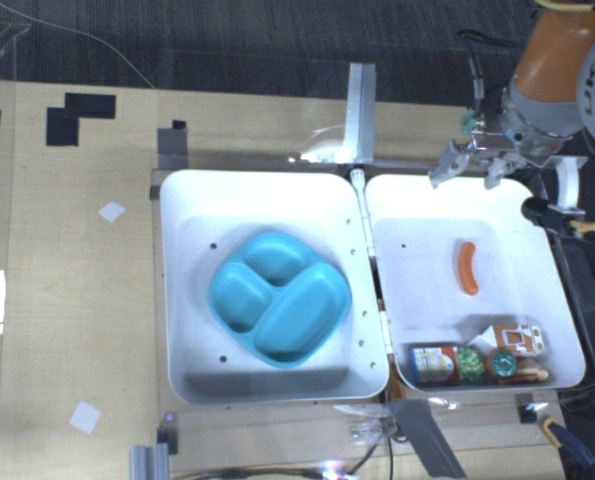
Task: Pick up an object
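Sausage (467, 268) lies lengthwise near-to-far in right bin (547, 258); gripper (472, 166) spread, holding nothing.

The arm (567, 58) runs off the top right corner, so all that can be seen of it is the orange band and the wrist. The gripper (474, 165) hangs over the far rim of the right bin (417, 268), and its fingers are too small and blurred to tell how they stand. Down in that bin's near corner a can (434, 364), two green blobs (485, 365) and a packet (518, 340) crowd together; their labels are unreadable and they overlap, so where one ends is unclear. A cable (562, 438) leaves the frame at bottom right.
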`<move>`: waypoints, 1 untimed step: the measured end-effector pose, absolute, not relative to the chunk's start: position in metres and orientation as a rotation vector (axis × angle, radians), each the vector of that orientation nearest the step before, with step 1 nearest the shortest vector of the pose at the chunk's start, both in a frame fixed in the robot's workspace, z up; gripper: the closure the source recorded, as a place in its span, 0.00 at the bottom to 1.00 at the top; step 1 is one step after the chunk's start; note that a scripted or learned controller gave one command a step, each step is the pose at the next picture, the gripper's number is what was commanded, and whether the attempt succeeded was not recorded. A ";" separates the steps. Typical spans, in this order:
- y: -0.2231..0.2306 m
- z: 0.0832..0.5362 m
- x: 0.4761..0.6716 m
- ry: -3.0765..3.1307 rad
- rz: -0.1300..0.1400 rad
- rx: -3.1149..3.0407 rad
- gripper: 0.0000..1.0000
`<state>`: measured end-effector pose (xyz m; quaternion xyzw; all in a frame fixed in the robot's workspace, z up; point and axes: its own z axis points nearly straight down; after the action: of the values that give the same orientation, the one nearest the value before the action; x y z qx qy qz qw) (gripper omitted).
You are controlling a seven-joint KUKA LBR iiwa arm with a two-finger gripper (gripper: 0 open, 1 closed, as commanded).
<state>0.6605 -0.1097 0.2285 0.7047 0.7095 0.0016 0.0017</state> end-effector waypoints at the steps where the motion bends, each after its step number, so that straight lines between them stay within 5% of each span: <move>1: -0.161 0.131 0.608 2.221 0.002 2.219 0.00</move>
<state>0.6076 -0.1614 0.1307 0.7068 0.7074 0.0007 0.0012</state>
